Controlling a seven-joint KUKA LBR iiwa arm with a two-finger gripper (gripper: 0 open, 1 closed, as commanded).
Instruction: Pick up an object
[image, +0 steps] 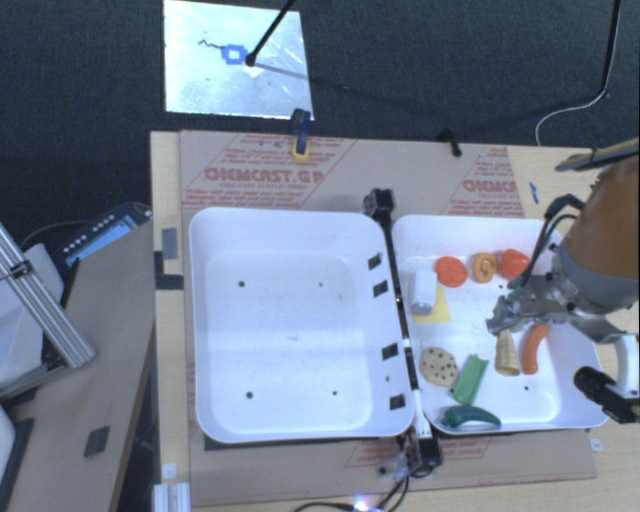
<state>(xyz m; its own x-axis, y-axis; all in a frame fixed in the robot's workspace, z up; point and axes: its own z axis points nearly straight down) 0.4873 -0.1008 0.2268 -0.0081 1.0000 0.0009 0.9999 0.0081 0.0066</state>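
Observation:
My gripper (512, 320) hangs over the right bin (556, 398), on its right half. Just below it lie a tan cone (507, 351) and an orange-red sausage shape (533, 347), side by side. Behind the gripper sit a red round piece (451, 271), an orange ring (485, 266) and another red piece (513, 262). To its left, a white cylinder (424, 291) rests on a yellow flat piece (438, 309). I see nothing held in the gripper.
A spotted cookie (438, 366), a green block (469, 378) and a teal piece (470, 417) lie near the right bin's front left. The left bin (290, 216) stands beside it, past a black divider with clips (390, 300). The arm's body (610, 240) looms over the right edge.

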